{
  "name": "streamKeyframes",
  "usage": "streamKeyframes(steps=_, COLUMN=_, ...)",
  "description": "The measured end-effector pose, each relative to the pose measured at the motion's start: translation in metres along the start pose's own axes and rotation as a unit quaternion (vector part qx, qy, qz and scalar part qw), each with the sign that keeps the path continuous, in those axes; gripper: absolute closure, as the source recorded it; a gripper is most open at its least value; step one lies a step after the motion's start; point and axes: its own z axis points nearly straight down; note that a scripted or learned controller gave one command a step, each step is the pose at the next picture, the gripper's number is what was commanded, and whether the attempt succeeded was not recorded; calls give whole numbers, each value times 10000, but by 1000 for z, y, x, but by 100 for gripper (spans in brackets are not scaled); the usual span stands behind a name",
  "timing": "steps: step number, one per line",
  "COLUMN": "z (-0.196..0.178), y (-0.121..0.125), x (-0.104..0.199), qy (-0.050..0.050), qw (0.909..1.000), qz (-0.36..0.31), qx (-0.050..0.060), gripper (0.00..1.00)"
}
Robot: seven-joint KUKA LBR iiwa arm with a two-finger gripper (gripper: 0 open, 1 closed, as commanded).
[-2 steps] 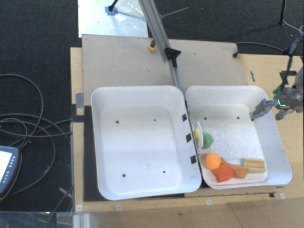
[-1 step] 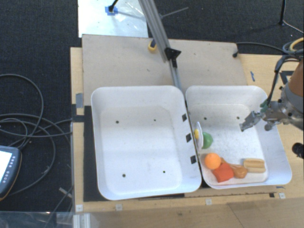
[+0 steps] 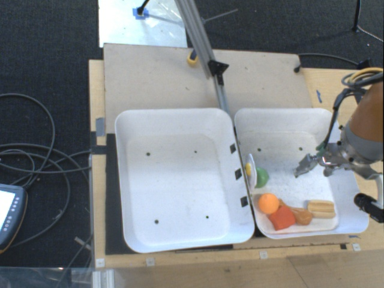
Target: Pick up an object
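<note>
Objects in the right bin (image 3: 282,125), orange ball (image 3: 269,203) included, lie near the front wall; gripper (image 3: 303,168), jaws' state indiscernible, should descend centred over one piece.

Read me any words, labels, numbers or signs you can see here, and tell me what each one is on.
None can be read.
The tablet at the left edge has a lit screen, too blurred to read.
The black tabs on the left bin bear no marks I can make out.

No legible text, label, brand, number or sign anywhere on bench or bins.
</note>
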Motion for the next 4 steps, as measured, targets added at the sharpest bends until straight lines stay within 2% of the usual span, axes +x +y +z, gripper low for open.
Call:
streamKeyframes(steps=1, z=50, y=3, x=10, qy=3, qw=10000, qz=-5, qx=-2, gripper=0)
streamKeyframes(steps=2, z=36, y=5, x=9, qy=-7, qw=10000, qz=0, qx=-36, gripper=100)
streamKeyframes(steps=4, z=-59, y=16, x=21, qy=-15, qw=10000, qz=-34, qx=-54, gripper=100)
